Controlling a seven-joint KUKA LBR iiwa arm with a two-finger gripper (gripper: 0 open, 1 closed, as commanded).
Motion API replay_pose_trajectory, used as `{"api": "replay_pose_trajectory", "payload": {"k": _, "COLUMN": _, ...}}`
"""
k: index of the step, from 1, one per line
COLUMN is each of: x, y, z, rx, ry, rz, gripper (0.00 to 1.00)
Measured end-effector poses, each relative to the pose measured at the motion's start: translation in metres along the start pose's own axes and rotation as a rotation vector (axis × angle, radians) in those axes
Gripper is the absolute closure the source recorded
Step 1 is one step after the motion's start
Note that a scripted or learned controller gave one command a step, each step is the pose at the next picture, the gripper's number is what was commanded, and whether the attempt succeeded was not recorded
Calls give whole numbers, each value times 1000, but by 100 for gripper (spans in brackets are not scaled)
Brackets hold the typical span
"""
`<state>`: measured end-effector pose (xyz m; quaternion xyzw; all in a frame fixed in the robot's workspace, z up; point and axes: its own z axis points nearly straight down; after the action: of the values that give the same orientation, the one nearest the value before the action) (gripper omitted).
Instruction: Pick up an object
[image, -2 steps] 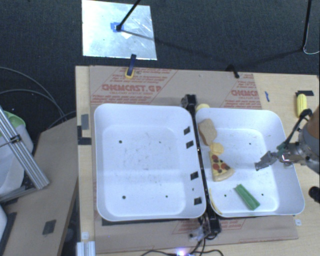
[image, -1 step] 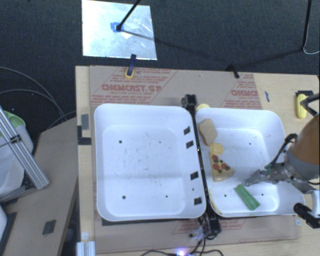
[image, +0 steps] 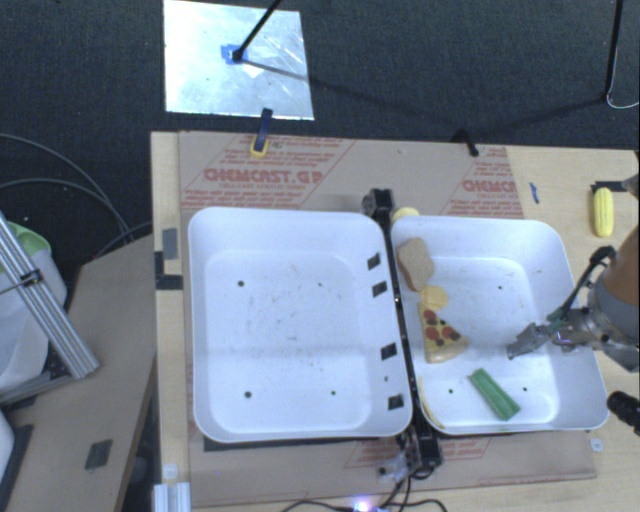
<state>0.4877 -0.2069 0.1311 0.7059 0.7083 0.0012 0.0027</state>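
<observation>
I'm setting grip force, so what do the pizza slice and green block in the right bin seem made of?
Pizza slice: likely molded plastic toy food, with flat printed-looking toppings and a matte surface. Green block: probably plastic or foam, uniform colour and no visible shine; the view leaves that open.

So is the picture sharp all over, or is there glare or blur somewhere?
In the camera view, the left bin and the right bin are bright white, nearly washed out; the shiny sheet on the dark floor glares; the gripper looks soft and slightly blurred, while the green block stays fairly crisp.
</observation>
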Motion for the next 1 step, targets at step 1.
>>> {"api": "replay_pose_trajectory", "payload": {"k": 1, "x": -1, "y": 3, "z": -173, "rx": -15, "ry": -6, "rz": -2, "gripper": 0}}
